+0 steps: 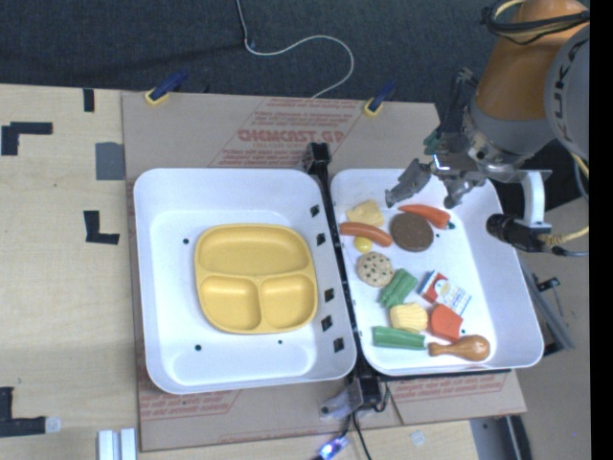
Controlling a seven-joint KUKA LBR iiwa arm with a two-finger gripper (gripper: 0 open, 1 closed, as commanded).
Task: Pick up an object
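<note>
I am holding my gripper (pixel 428 184) above the far end of the right bin (pixel 498 286), its two fingers spread wide and nothing between them. The toy food is lying in that bin: a red-orange sausage (pixel 424 215) directly below my fingers, a brown round patty (pixel 412 232) touching it on the near side, a second sausage (pixel 365 231), a chocolate-chip cookie (pixel 374 269), a green pod (pixel 397 287), a corn cob (pixel 408 316) and a drumstick (pixel 461 349) toward the near edge. The left bin (pixel 163 257) is carrying a yellow divided plate (pixel 257 278). I am judging the red-orange sausage to be the nearest candidate: it looks like light, rigid moulded plastic with a smooth skin, so it is likely to slip or roll if taken near a rounded end. I am planning to close across its narrow middle, fingers square to its long axis, clear of the patty.
</note>
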